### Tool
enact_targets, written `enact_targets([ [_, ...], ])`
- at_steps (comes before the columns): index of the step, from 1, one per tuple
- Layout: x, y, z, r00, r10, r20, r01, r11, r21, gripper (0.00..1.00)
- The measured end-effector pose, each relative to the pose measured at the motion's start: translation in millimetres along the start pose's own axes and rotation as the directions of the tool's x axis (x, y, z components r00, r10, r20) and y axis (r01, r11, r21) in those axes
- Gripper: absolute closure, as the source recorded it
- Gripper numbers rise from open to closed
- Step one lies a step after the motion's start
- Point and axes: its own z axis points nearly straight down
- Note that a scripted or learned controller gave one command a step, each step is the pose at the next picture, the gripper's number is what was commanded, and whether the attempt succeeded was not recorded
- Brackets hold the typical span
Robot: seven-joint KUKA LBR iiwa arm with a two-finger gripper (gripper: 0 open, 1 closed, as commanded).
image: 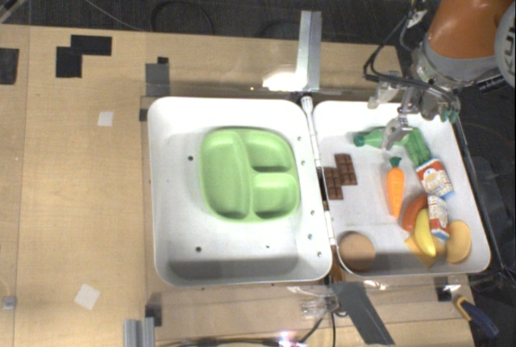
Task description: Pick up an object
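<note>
The right bin holds several small items. A green bottle lies on its side near the bin's far edge, and my gripper hangs right over its middle, hiding part of it. Below it an orange carrot stands lengthwise. Two brown chocolate bars lie by the bin's left wall. Two small cartons sit along the right side. A banana, a red piece, a yellow fruit and a brown ball crowd the near end.
The left bin bears a light green divided plate. A metal post rises behind the seam between the bins. The wooden bench stretches to the left.
</note>
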Motion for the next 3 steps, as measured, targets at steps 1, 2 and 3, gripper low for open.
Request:
enact_targets([
  [1, 39, -31, 103, 0.986, -0.164, 0.003, 0.164, 0.986, 0.001, 0.00],
  [2, 97, -38, 110, 0.995, -0.096, 0.004, 0.096, 0.995, 0.001, 0.00],
  [3, 91, -37, 95, 0.994, -0.103, 0.023, 0.103, 0.995, 0.007, 1.00],
])
